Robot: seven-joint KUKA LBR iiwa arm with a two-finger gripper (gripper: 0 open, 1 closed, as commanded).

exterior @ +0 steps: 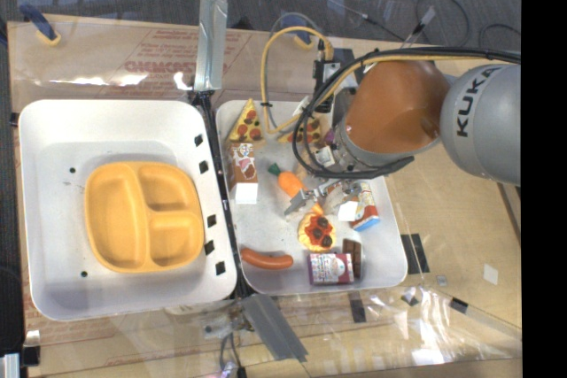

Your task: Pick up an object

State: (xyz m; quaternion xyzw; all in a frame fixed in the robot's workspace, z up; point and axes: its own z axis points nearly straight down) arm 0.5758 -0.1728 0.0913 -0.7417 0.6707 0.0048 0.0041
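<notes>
Reaching in from the right, the grey KUKA arm (483,124) with its orange band hangs over the right-hand white bin (390,257), its gripper (312,195) low among the toy food. Whether the gripper is parted or closed cannot be told — cables and the wrist crowd the spot, and nothing can be seen between its tips. A toy carrot (288,183) lies just beside the gripper, to its left, and a pizza slice with dark toppings (316,230) lies just below it. Further left in the same bin sit another pizza slice (246,125) near the top edge, a brown and white block (244,161) under it, and a small white cube (246,193) below that. A hot dog sausage (266,259) rests along the bottom edge, with a dark red packet (330,268) to its right and a dark brown bar (353,254) touching that packet. A white carton with red and blue (361,213) lies right of the gripper. The left-hand white bin (53,146) holds a yellow divided tray (142,215) — three compartments, lying flat near the middle.
</notes>
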